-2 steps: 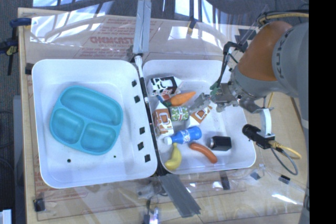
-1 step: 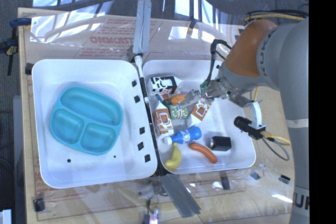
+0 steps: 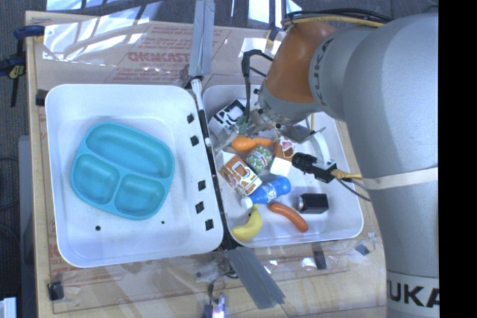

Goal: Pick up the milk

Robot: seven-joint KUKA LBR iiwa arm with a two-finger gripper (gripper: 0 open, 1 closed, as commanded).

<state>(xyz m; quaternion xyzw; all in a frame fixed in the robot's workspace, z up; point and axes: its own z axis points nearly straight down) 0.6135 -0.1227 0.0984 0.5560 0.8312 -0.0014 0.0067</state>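
The right bin (image 3: 344,214) holds a pile of toy food. A blue container with a white cap (image 3: 268,190), lying on its side near the bin's middle, looks like the milk. Touching it on the left is a brown-and-orange carton (image 3: 240,173). My gripper (image 3: 279,134) hangs under the orange-banded wrist over the back of the pile. It is above a carrot (image 3: 252,143) and a green-and-white item (image 3: 260,158), behind the blue container. The wrist hides most of the gripper.
A banana (image 3: 250,226) and a red sausage (image 3: 288,215) lie at the bin's front, and a black block (image 3: 311,202) sits to the right. A white-and-black box (image 3: 231,114) sits at the back left. The left bin (image 3: 67,234) holds a blue divided plate (image 3: 123,169).
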